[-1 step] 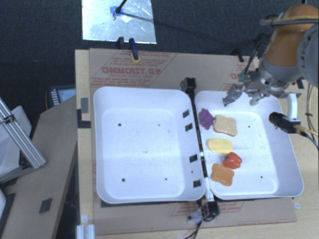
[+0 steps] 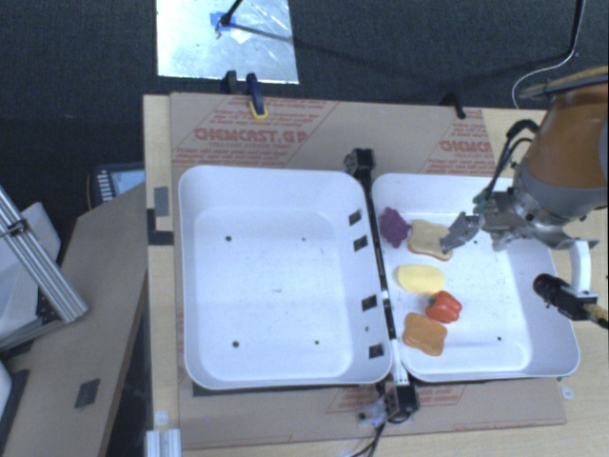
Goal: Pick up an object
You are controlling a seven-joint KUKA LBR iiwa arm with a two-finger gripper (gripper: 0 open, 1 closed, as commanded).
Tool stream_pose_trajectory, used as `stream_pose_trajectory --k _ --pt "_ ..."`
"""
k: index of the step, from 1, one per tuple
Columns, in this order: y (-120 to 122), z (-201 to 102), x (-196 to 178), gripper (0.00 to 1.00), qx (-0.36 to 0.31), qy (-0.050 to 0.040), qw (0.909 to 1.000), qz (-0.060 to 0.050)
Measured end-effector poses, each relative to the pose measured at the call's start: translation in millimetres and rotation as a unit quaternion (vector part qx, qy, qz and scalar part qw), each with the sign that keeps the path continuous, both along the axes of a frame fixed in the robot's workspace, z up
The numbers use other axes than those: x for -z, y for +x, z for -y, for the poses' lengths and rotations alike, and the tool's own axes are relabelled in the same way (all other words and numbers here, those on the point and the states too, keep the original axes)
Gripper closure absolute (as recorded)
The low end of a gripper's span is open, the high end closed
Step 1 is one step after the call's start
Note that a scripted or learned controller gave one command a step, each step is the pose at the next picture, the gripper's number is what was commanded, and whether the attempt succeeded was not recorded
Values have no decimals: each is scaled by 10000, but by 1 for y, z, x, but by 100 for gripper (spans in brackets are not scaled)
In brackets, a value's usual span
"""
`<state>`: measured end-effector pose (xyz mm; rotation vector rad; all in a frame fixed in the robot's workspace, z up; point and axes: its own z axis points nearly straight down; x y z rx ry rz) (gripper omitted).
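Note:
Five small objects lie in the right bin (image 2: 547, 350). A purple piece (image 2: 393, 225) sits by the divider, with a tan slice (image 2: 427, 239) just right of it. Below them come a yellow lump (image 2: 420, 279), a red piece (image 2: 443, 306) and an orange block (image 2: 424, 334). My gripper (image 2: 481, 233) hangs over the right bin's upper middle, just right of the tan slice. Its fingers are spread open with nothing between them, and the left fingertip (image 2: 462, 229) is close to the tan slice's right edge.
The left bin (image 2: 190, 284) lies beside the right one, with a black clip row (image 2: 371, 255) along the divider. The arm's orange band (image 2: 571, 141) and grey wrist cover the right bin's upper right. A black part (image 2: 561, 296) juts over its right rim.

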<state>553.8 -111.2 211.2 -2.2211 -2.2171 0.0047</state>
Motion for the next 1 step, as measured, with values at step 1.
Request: stream_pose_trajectory --k 1 --pt "-56 18 133 0 8 7 10000 -8"
